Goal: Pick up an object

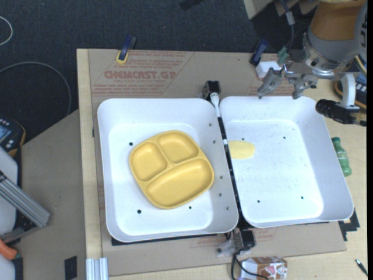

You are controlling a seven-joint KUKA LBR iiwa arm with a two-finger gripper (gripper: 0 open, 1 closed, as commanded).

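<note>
Nearest the camera, the front rims of two shallow white bins are sitting side by side on the desk (87, 156), which is covered by a brown board with red lettering. In the left bin (111, 209) a yellow divided plate (171, 168) is lying flat near the middle, its three compartments facing up. In the right bin (326, 203) a small pale yellow object (241, 150) is resting on the floor close to the wall shared with the left bin. Farther back, the hand (285, 90) is hovering over the far rim of the right bin, well apart from the yellow object. Its two fingers are standing spread apart, gripping nothing between them. Behind it, the grey arm with its orange band (335, 22) is rising toward the top right.
</note>
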